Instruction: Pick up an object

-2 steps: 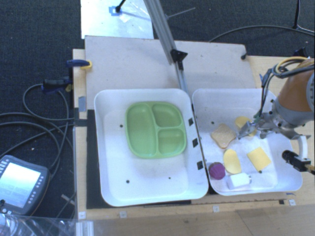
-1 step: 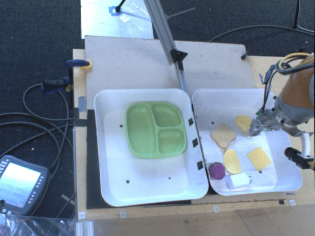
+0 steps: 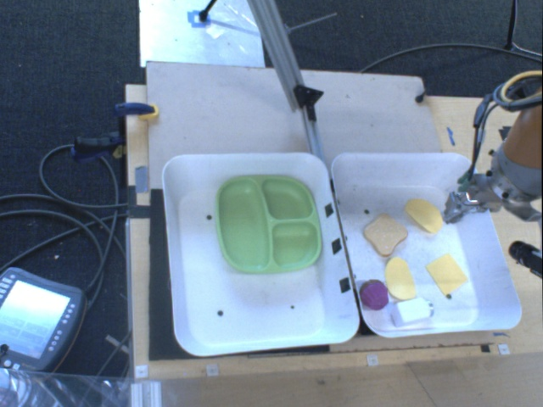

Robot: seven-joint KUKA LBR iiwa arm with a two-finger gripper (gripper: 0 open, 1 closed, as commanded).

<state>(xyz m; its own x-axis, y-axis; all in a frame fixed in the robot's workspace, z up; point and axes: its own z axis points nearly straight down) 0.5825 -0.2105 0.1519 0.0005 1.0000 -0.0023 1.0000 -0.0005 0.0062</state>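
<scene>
My gripper hangs over the right bin, near its right side, just right of a yellow oval piece. Nothing shows between the gripper and the bin floor. Further objects lie in that bin: a tan toast-shaped piece, a second yellow oval, a flat yellow square, a purple ball and a white block.
The left bin bears a green divided plate. A metal pole slants over the bench behind the bins. Cables and a pendant lie on the floor at the left.
</scene>
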